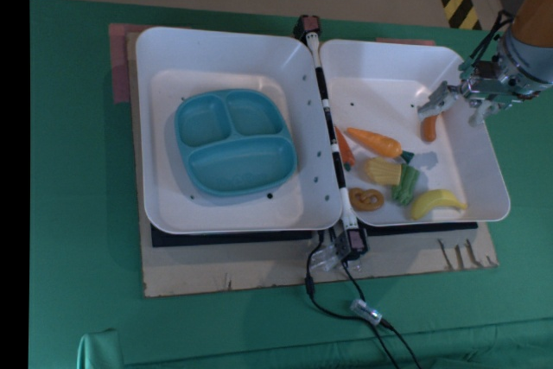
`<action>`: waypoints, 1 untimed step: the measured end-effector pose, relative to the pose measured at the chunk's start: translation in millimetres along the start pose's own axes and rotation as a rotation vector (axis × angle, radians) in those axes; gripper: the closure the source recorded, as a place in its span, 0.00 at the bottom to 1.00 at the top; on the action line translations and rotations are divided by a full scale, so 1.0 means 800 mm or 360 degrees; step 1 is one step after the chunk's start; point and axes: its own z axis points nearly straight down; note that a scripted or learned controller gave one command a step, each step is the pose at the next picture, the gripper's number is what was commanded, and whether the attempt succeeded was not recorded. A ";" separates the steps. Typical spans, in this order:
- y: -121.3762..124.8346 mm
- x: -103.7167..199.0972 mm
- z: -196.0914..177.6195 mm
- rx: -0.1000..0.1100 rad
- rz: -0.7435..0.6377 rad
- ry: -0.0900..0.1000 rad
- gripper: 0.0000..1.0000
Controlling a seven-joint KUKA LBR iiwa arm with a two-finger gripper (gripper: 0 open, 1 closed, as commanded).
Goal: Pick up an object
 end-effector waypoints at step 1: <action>-0.008 0.030 0.094 -0.0021 0.0001 -0.0007 0.00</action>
